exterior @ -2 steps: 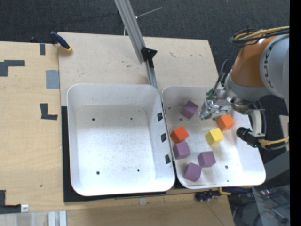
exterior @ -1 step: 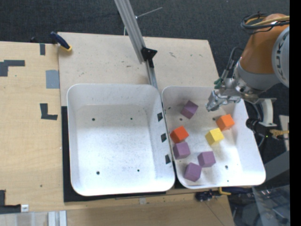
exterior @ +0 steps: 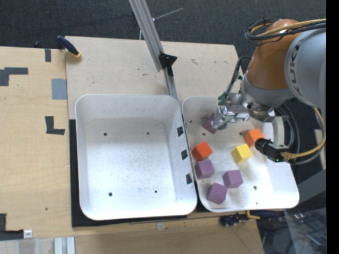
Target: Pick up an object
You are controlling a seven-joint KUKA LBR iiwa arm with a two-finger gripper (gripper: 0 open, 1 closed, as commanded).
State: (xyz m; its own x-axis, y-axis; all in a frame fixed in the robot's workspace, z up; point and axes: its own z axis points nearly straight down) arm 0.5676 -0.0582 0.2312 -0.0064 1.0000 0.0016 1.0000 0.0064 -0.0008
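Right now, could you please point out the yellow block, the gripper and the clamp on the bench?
yellow block (exterior: 242, 153): camera view, its top face.
gripper (exterior: 222, 119): camera view, between its fingertips.
clamp (exterior: 69, 45): camera view, middle of its handle.

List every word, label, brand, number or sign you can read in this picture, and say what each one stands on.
"KU", dark letters running down the curved grey shell of the robot arm; the rest of the word is cut off by the picture's edge.
No other text can be read: the two shallow white plastic bins, the small foam cubes and the pale wooden bench carry no lettering, only plain dark tape marks.
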